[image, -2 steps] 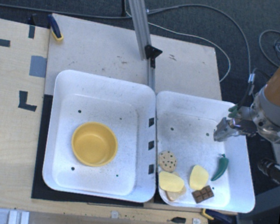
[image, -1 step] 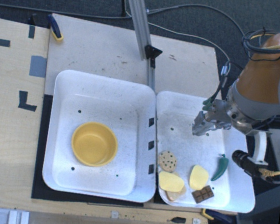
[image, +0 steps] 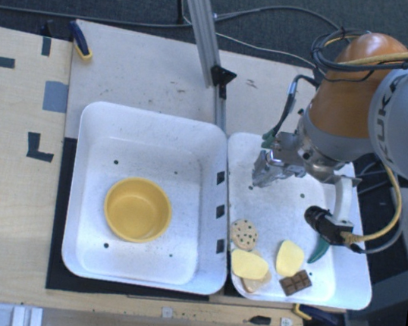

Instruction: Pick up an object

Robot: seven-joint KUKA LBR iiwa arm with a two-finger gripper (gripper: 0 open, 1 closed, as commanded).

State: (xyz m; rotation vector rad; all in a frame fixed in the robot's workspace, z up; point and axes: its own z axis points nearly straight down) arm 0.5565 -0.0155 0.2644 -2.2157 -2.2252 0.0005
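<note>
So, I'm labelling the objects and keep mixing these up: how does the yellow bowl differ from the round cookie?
The yellow bowl sits alone in the left bin; the round cookie lies in the right bin with other small pieces close by. The bowl is plain yellow, deep and hollow; the cookie is tan with dark specks and looks flat. The bowl looks far larger than the cookie. Both are round in outline.

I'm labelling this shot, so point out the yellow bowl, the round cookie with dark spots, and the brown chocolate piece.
yellow bowl (image: pixel 137 210), camera view, on its inner floor.
round cookie (image: pixel 244 235), camera view, on the middle of its spotted face.
chocolate piece (image: pixel 295 283), camera view, on the middle of its top.
</note>
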